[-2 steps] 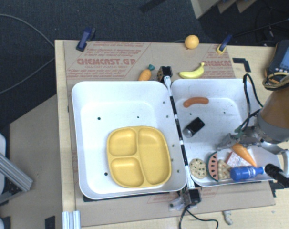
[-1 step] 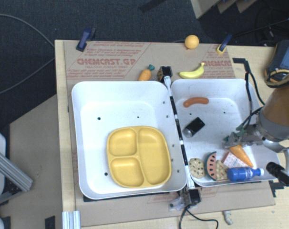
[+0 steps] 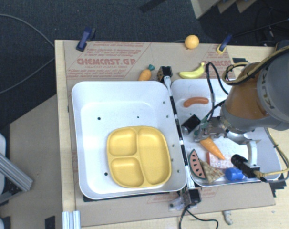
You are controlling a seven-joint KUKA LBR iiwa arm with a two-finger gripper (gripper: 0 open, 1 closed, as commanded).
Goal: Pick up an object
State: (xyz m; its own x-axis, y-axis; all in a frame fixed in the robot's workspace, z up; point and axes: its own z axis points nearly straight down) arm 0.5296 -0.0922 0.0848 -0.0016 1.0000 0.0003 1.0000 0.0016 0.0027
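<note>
Left bin [image 3: 87, 128] holds yellow divided tray [image 3: 139, 155]. Right bin [image 3: 273, 149] holds sausage [image 3: 196, 101], watermelon slice [image 3: 196, 163], carrot [image 3: 212, 147]. Gripper [image 3: 207, 133] sits just above carrot's upper end; aperture cannot be told. Best: centre over carrot, close across its narrow width

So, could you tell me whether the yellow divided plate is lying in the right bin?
No, the yellow plate lies in the left bin.

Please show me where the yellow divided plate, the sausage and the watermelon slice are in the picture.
yellow divided plate [image 3: 139, 156]: camera view, on the ridge between its compartments.
sausage [image 3: 196, 101]: camera view, on its middle.
watermelon slice [image 3: 196, 164]: camera view, on its red flesh.
</note>
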